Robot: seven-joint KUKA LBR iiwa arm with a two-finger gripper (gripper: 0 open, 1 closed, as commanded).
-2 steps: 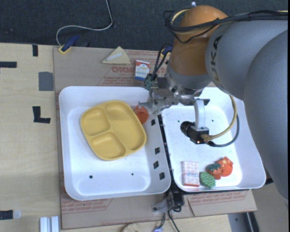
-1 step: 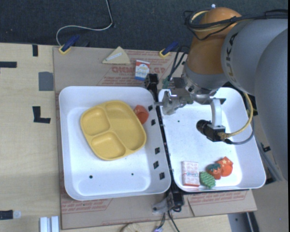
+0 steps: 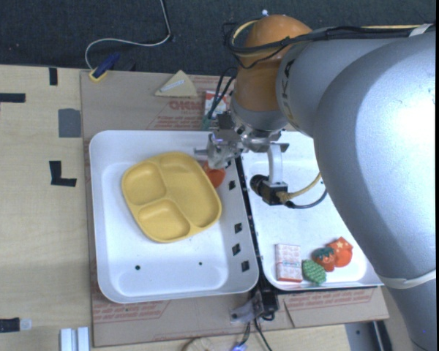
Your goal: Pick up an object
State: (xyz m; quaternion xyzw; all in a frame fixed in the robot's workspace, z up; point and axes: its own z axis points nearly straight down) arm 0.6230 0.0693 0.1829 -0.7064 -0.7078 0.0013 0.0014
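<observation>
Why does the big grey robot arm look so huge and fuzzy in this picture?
In the camera view, the arm sits nearest the lens, so it looks big and soft-edged; the yellow tray in the left bin looks sharper, under even light with only faint shadows.

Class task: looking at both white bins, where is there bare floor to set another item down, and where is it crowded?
Left bin: bare floor along the near edge, below the yellow tray. Right bin: bare middle, between the toys in the near corner and the hand. Crowded: the divider's far end, where the hand hangs over a red object beside the tray.
</observation>
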